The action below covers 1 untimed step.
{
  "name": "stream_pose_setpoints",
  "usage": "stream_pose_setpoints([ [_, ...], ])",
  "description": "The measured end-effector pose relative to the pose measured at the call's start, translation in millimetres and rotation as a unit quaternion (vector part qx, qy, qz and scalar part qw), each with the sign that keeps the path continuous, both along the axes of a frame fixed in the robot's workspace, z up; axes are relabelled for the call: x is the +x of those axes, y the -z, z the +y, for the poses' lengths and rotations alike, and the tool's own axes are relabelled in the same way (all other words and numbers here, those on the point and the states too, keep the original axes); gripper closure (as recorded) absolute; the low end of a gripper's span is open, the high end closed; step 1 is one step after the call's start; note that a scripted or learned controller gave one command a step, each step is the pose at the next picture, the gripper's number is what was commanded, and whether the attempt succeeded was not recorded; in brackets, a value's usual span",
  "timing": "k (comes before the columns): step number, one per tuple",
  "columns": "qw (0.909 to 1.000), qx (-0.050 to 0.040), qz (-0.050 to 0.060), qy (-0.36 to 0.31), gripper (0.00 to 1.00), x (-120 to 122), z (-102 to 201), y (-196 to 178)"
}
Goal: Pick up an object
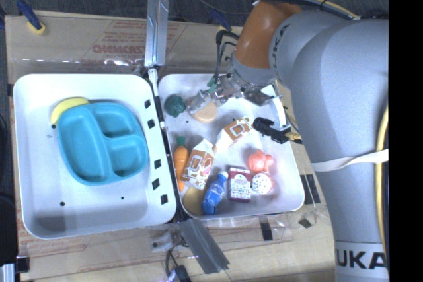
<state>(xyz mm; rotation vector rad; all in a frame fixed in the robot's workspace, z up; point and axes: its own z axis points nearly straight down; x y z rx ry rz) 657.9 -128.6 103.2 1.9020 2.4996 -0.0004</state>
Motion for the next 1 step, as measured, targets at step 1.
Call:
stream_pose_setpoints([
  [1,0.9999,0.0011,-0.004,-0.016,1.0,1.4,89.7,-94.1],
])
